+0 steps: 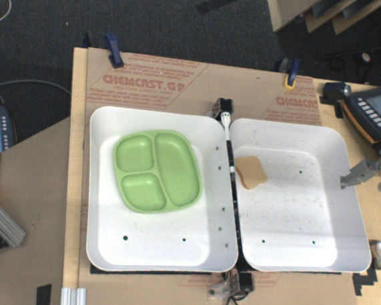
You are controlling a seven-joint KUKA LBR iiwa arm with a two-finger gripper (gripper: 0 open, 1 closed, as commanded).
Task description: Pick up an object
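Note:
A tan, flat, bread-like piece (pixel 250 172) lies in the right bin (pixel 315 251), close to its left wall and towards the back. A green divided plate (pixel 157 171) with three compartments sits in the left bin (pixel 161 249), in its upper middle. My gripper (pixel 363 174) juts in at the view's right edge, over the right rim of the right bin and well apart from the tan piece. Nothing is seen held in it.
Both bins rest on a brown cardboard sheet (pixel 164 79) clamped at the back by blue clips (pixel 113 50). A black divider strip (pixel 231 179) runs between the bins. A dark device (pixel 375 113) sits at the back right of the bench.

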